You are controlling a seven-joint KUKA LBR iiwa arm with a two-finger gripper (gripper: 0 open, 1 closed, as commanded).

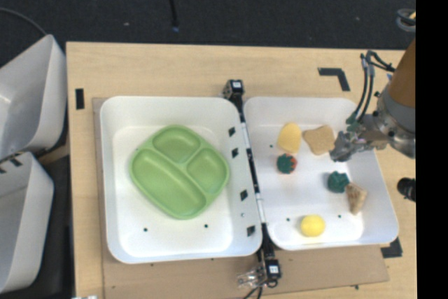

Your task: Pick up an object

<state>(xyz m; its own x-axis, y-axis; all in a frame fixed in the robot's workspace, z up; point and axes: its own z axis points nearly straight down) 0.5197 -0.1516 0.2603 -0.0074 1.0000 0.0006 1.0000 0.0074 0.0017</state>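
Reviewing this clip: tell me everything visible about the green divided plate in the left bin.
The green divided plate is light green, looks like smooth plastic, and has rounded corners. Raised ridges split it into three compartments: one long section along its lower left and two smaller ones toward its upper right, all without contents. It lies flat, turned at a diagonal, near the middle of the left bin, resting on the white floor and apart from the walls.

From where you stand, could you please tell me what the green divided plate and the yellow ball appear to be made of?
The green divided plate looks like moulded plastic with a matte finish: uniform colour, soft raised dividers, no sharp glare. The yellow ball looks smooth, probably plastic or foam; it is too small to tell which.
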